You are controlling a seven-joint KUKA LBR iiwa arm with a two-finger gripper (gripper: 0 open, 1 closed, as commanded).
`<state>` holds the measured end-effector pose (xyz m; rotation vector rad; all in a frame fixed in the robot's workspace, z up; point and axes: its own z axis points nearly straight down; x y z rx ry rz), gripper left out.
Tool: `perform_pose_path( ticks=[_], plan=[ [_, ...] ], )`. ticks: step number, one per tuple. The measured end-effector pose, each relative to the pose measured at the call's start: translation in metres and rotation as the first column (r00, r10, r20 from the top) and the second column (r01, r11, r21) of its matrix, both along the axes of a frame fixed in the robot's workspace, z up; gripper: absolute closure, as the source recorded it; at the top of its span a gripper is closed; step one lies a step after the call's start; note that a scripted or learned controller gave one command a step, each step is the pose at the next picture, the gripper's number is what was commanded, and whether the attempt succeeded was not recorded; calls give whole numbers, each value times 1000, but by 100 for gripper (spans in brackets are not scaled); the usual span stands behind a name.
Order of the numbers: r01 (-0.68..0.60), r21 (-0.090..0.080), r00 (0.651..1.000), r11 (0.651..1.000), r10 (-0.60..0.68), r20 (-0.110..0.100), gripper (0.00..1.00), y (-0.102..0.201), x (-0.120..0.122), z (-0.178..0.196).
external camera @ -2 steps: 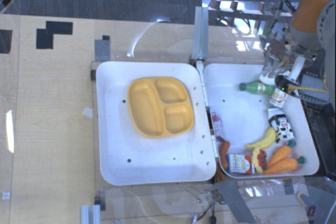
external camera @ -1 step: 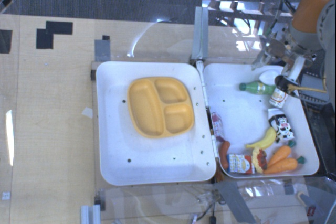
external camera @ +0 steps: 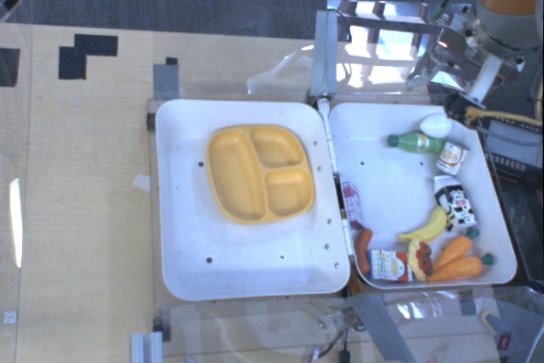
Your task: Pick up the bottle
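A green bottle [external camera: 416, 142] with a white label lies on its side near the back of the right bin [external camera: 374, 127], its cap pointing left. My gripper [external camera: 456, 81] hangs at the end of the grey and orange arm, over the back right corner of that bin. It is above and to the right of the bottle and apart from it. A white egg-shaped thing [external camera: 436, 126] lies right behind the bottle, between it and the gripper.
A small jar [external camera: 450, 157] touches the bottle's right end. Further forward lie a cow-print carton [external camera: 456, 207], banana [external camera: 427, 227], carrots [external camera: 459, 261], juice box [external camera: 389, 265], sausage [external camera: 364, 246] and wrapper [external camera: 350, 201]. The left bin [external camera: 183, 208] holds a yellow divided plate [external camera: 259, 172].
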<state>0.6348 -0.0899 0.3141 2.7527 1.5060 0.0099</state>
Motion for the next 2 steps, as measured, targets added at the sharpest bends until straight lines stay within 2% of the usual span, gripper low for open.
perform_pose_path(
  ticks=[1, 2],
  plan=[
    [40, 0, 999, 999, -40, -6, 0, -46, 0, -141],
    [256, 2, 967, 967, -256, -7, 0, -36, -23, -154]
  ],
)
